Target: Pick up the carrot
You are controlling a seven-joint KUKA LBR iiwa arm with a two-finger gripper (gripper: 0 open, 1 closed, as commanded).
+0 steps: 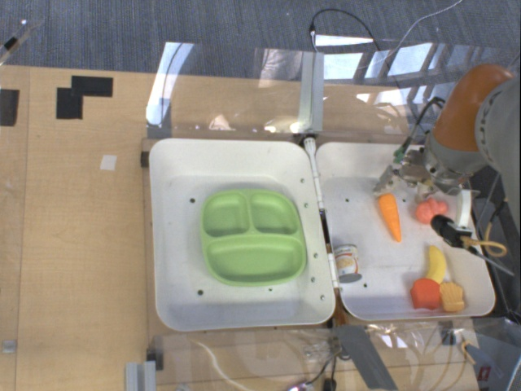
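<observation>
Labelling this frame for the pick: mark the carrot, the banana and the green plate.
carrot (391,216): camera view, middle of its orange body.
banana (437,263): camera view, middle of its yellow curve.
green plate (254,269): camera view, rim of its large near compartment.

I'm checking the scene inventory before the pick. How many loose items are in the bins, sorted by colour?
Green: 1, divided plate
Orange: 1, carrot
Pink: 1, lumpy toy
Yellow: 2, banana, corn
Red-orange: 1, round fruit
White: 1, small can
Total: 7
</observation>
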